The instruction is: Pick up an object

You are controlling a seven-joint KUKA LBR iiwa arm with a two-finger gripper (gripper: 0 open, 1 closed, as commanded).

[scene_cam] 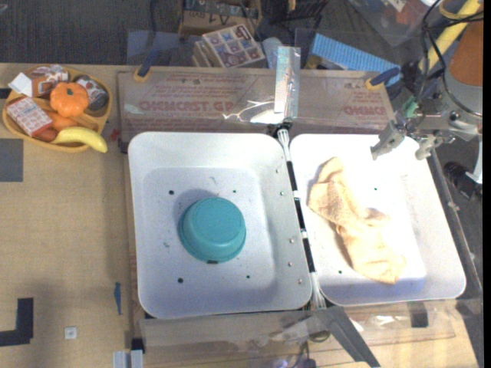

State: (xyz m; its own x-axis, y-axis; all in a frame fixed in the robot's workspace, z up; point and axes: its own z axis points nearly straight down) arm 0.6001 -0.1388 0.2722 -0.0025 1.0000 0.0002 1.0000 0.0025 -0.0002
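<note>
A teal upturned bowl (213, 229) sits in the middle of the left bin (153, 167). A crumpled tan cloth (354, 221) lies across the right bin (430, 228), running from its upper left toward its lower middle. My gripper (400, 143) hangs over the upper right part of the right bin, open, with its two fingers spread and nothing between them. It is above and to the right of the cloth, apart from it.
A yellow dish (54, 110) with an orange pumpkin, a banana and small boxes stands on the bench at the far left. A cardboard wall (199, 102) runs behind both bins. Cables and clutter lie beyond it.
</note>
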